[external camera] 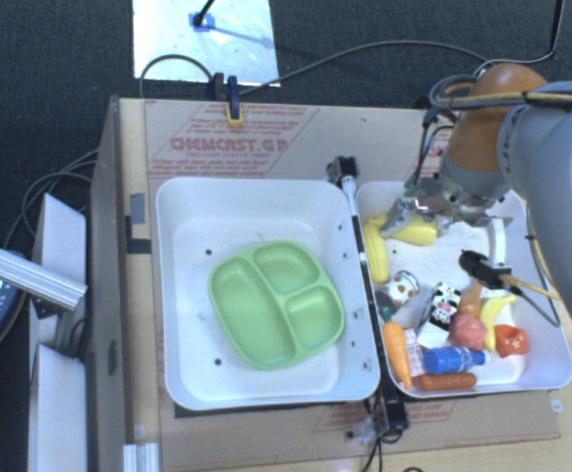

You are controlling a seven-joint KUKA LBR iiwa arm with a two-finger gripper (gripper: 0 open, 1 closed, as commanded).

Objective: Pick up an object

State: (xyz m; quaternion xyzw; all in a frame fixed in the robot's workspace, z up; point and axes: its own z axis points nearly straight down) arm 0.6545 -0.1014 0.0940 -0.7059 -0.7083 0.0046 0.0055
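**Gripper low over the far end of the right bin**

The gripper sits down in the right bin, at a yellow item that lies just beneath it; whether it is wide, narrow or clamped on anything cannot be told from this angle. A corn cob lies just beside it toward the left bin, which holds a green tray. The carrot, bottle and other toys lie nearer the camera, apart from it. The step looks like the grasp attempt itself. Next would be a firm close and a straight lift clear of the bin wall.
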